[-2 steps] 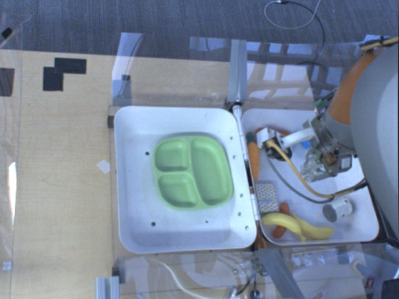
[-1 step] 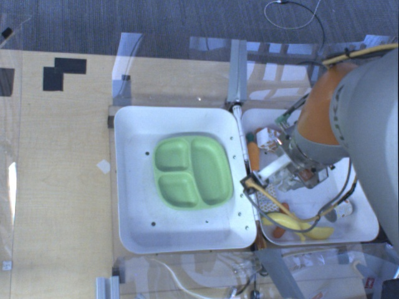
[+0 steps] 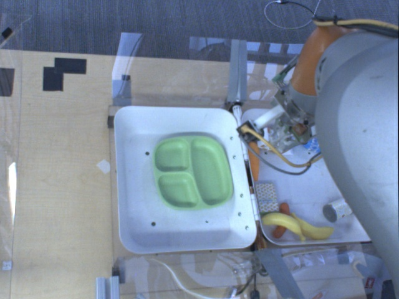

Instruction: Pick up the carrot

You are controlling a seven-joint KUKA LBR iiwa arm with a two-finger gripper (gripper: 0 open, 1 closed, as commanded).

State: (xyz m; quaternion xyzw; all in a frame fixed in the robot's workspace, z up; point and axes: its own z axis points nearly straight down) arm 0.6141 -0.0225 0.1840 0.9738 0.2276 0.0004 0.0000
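Gripper [image 3: 278, 136] sits low over the upper left of the right bin [image 3: 312, 185]; can't tell how open it is or if it grips anything. Carrot [image 3: 254, 166], thin and orange, lies along that bin's left wall, just beside and below the gripper. Banana [image 3: 298, 225] lies lower in the bin, and the green plate [image 3: 192, 171] sits in the left bin [image 3: 134, 179].
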